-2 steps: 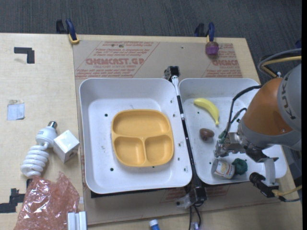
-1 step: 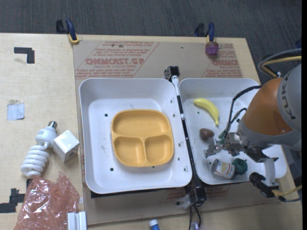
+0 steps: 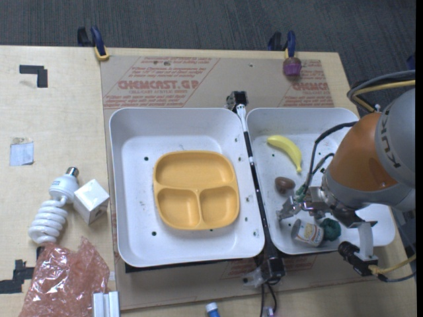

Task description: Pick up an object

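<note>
Grey carpet shows behind a pale wooden bench (image 3: 53, 131); clamped to it is a brown printed board (image 3: 198, 78) that carries two shallow white bins side by side.

Left bin (image 3: 132, 177): one yellow divided tray (image 3: 196, 189), lying flat near the middle, with bare white floor on every side of it.

Right bin (image 3: 264, 240): candidate objects are all here. A banana (image 3: 286, 149) lies near the far edge, slanting toward the middle. A small brown rounded object (image 3: 285, 184) sits just nearer, close to the wall shared with the left bin. A small jar-like item with a pale label (image 3: 307, 233) lies on its side by the near edge, touching or just beside a dark green object (image 3: 330, 229).

Arm (image 3: 370, 164) reaches in from the right, its orange band over the bin's right half. Gripper (image 3: 296, 207) sits low over the bin floor, between the brown object and the jar. Fingers look metallic and tangled against wiring; I cannot tell whether they are spread or pressed together, and nothing visible is pinched.

Judgement: the gripper is low because a grasp try is in hand, most likely on the jar or the brown object, both being just beside it.

Room: the shared wall is close on the gripper's left and the near edge is close below the jar, so approach there is tight. The banana has more open floor around it.

Off the board, at the bench's left edge: a spiral light bulb (image 3: 53, 210), a white cube (image 3: 91, 200), crumpled pink plastic (image 3: 63, 282).
</note>
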Robot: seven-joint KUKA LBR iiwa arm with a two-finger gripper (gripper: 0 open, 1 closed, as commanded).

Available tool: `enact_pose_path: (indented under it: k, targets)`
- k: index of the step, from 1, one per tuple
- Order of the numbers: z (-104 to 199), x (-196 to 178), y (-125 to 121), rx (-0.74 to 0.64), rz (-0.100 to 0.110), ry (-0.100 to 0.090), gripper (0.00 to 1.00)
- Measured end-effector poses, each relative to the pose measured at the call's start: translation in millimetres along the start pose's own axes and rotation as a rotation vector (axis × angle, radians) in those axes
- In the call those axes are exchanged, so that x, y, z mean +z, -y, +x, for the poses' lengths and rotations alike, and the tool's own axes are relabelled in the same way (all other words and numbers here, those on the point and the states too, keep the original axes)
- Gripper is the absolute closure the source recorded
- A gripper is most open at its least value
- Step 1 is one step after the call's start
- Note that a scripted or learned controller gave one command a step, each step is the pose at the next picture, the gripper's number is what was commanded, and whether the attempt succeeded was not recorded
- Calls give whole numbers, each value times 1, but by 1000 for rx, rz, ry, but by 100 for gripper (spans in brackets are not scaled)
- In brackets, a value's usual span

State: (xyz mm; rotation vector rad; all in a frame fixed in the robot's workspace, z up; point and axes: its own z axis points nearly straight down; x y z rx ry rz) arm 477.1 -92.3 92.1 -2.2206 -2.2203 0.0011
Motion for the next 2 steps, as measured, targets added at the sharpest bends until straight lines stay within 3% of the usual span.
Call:
enact_pose_path:
  k: [1, 2]
  targets:
    - [0, -10, -1, 0, -2, 0, 100]
    - [0, -10, -1, 0, -2, 0, 0]
